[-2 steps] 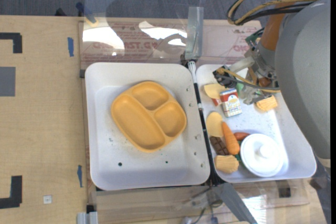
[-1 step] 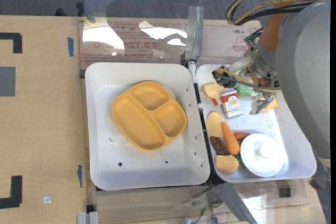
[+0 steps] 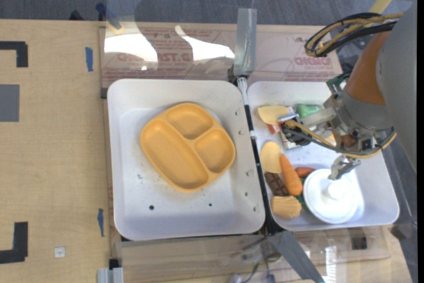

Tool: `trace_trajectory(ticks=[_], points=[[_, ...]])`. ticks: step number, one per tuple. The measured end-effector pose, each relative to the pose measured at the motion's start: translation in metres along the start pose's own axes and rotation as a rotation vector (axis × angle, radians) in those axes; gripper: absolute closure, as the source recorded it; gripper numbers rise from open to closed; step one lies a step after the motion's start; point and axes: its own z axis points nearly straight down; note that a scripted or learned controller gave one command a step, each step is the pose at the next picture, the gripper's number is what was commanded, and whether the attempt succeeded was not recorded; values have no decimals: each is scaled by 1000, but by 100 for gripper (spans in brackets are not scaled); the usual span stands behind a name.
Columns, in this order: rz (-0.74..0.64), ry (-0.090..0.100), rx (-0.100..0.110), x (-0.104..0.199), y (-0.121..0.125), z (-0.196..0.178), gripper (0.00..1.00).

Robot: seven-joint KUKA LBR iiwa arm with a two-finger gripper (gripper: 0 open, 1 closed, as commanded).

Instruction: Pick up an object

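Note:
The right bin (image 3: 381,172) holds several toy foods: an orange carrot (image 3: 289,173), a pale yellow oval piece (image 3: 270,156), a tan ridged piece (image 3: 286,208), a brown piece (image 3: 276,183), a pale wedge (image 3: 273,114) and a green item (image 3: 307,110). A white bowl (image 3: 334,201) sits at the bin's front right. My gripper (image 3: 342,167) hangs low over the right bin, just above the bowl's far rim. The wrist hides part of the bin's back right. Nothing shows held in the gripper.
An orange divided plate (image 3: 189,145) lies in the middle of the left bin (image 3: 126,209). A metal divider post (image 3: 244,50) stands at the back between the bins. Yellow-black cables (image 3: 344,30) loop above the wrist at the right.

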Motion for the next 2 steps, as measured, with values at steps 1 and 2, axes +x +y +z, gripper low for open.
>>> trace_trajectory(ticks=[1, 2], points=[[-8, 1, 0, 19, -37, 1, 0], [-1, 0, 1, -37, -64, -13, 0]])
